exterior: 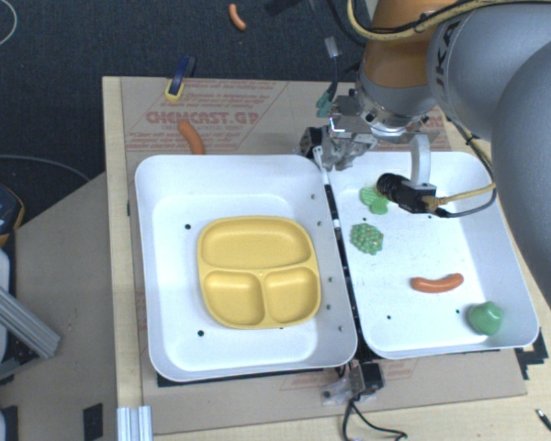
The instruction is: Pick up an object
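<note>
1. So here's my view from the remote desk: two white bins side by side, and the gripper (335, 150) is parked at about 12 o'clock, right over the seam where the left bin (165, 191) meets the right bin (496, 237)

2. Honestly can't tell if the pincer is released or clenched, the wrist hides most of it from this angle. I don't see anything between its tips, so I'm not calling it a grab

3. Stuff to pick is all in the right bin: a knobbly green ball (367, 238) near its left edge, a small green piece (375, 200) just above that, an orange sausage (436, 283) toward 4 o'clock, and a green lump (485, 318) in the 5 o'clock corner. The left bin has a yellow divided plate (257, 270) sitting in the middle

4. What worries me: the tips are basically above the two bin rims. If it drops straight down from here I reckon it hits plastic, not an object

5. Closest targets are the two green bits at roughly 5 o'clock from the tool. The knobbly one looks round, so it could squirt out of a pinch

6. That black cable (413, 196) dangles right beside the small green piece and might nudge it
</note>
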Robot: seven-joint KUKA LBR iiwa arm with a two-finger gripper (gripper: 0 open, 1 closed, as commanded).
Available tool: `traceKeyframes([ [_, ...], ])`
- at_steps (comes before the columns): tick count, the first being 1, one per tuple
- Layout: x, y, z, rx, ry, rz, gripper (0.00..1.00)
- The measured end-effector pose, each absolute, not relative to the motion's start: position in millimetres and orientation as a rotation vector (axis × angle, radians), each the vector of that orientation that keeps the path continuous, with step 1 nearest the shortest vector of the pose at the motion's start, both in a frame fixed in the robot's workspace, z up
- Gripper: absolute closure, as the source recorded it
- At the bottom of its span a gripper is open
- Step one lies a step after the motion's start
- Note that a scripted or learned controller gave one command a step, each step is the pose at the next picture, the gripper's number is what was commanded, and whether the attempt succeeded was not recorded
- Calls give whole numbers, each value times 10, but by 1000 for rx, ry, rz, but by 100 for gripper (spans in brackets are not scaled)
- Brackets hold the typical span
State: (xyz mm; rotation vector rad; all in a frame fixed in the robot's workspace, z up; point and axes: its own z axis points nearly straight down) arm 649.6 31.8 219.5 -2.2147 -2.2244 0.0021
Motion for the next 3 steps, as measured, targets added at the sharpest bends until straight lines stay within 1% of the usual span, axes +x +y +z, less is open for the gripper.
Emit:
traceKeyframes([
  [1,6391,262,2159,-2221,-2220,4,100],
  [2,6360,253,2178,-2221,-2219,2,100],
  [3,6385,353,2162,-2220,-2223,0,100],
])
